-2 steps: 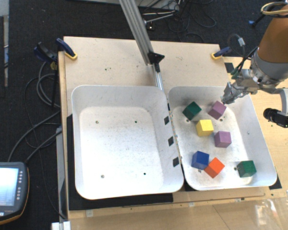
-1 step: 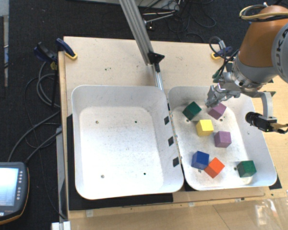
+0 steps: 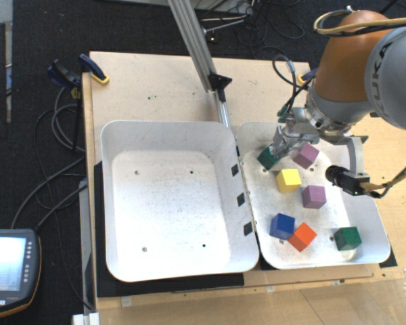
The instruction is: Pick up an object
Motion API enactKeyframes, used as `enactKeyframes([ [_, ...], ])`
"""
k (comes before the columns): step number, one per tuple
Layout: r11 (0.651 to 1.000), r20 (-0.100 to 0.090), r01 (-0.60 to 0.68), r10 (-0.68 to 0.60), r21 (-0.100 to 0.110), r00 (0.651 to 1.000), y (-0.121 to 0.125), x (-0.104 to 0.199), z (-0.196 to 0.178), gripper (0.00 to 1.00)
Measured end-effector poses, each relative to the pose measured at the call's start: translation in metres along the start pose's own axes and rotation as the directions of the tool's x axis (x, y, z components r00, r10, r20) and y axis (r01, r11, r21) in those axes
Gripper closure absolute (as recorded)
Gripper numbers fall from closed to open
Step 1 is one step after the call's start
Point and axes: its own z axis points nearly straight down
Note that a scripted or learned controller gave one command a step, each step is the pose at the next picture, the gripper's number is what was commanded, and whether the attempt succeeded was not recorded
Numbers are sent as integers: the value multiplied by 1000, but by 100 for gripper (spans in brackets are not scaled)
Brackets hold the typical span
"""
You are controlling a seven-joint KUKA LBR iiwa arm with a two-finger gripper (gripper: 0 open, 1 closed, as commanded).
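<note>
My gripper [image 3: 282, 145] hangs over the far part of the right bin [image 3: 365, 212], under the grey and orange arm. A dark green block [image 3: 266, 158] lies tilted right at its lower left tip; whether it is gripped I cannot tell. A purple block [image 3: 306, 156] sits just to the gripper's right. Nearer the front lie a yellow block [image 3: 289, 179], a second purple block [image 3: 314, 196], a blue block [image 3: 282, 226], an orange block [image 3: 302, 237] touching the blue one, and a green block [image 3: 347, 237].
The left bin [image 3: 115, 181] stands beside the right one, sharing a raised middle wall. A slanted metal pole [image 3: 196, 46] comes down to the bins' far junction. A black cable fitting [image 3: 345, 179] hangs off the arm over the right bin.
</note>
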Motion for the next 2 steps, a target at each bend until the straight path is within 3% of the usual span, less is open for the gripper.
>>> enactKeyframes([
  [2, 1000, 0, 0, 0, 2, 1000, -37, 100, 7, 100],
])
